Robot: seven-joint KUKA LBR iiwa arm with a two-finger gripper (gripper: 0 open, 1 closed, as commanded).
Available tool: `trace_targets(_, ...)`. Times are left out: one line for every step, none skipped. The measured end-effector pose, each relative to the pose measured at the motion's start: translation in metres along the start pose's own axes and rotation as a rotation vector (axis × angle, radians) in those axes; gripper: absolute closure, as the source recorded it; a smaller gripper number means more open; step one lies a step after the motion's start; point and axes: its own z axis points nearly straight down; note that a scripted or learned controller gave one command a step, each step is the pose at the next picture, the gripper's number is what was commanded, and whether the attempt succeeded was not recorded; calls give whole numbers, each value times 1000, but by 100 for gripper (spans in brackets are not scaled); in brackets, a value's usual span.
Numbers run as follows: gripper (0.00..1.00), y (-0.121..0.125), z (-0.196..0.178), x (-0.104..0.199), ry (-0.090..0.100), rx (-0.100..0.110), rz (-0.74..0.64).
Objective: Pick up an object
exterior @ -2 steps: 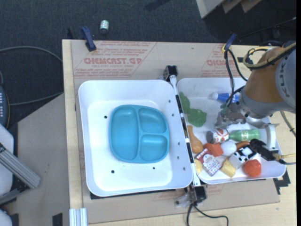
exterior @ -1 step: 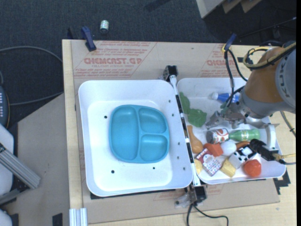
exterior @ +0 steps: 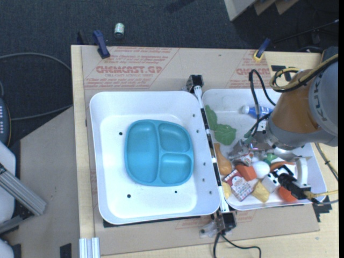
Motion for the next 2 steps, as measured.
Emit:
trace_targets(100,2,-11,0,0,-5,1)
trace_targets(100,14,-101,63,0,-3,-2)
